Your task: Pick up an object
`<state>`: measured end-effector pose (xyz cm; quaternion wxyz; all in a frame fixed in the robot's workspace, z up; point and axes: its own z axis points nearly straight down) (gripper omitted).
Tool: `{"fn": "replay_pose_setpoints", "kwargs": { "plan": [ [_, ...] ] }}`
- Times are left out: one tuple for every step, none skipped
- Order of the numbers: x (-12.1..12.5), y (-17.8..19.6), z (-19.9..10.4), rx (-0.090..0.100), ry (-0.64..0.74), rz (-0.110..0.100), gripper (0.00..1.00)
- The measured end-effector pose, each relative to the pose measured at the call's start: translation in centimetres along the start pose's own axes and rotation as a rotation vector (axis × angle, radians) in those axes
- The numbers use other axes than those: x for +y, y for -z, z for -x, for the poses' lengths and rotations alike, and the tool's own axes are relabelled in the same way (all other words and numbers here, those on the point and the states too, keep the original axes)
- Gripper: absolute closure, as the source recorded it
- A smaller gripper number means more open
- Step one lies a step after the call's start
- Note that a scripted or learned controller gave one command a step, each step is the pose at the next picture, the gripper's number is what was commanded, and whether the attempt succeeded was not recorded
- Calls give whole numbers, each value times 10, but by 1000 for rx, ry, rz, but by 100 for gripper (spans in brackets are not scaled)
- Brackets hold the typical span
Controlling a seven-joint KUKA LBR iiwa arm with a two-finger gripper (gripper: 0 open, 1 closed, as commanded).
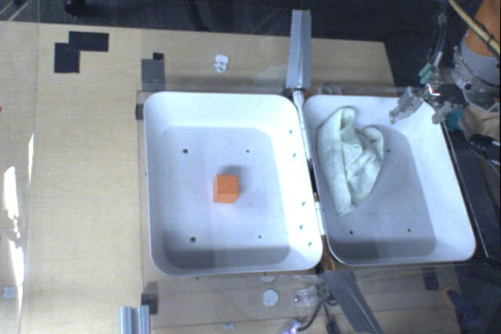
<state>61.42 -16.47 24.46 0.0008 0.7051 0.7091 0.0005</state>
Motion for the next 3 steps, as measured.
{"fn": "replay_pose_setpoints", "kwargs": {
  "plan": [
    [44, -146, 17, -1, 18, 1, 0],
    [47, -133, 16, -4, 25, 7, 100],
    [31, -31, -41, 0, -76, 5, 100]
  ]
}}
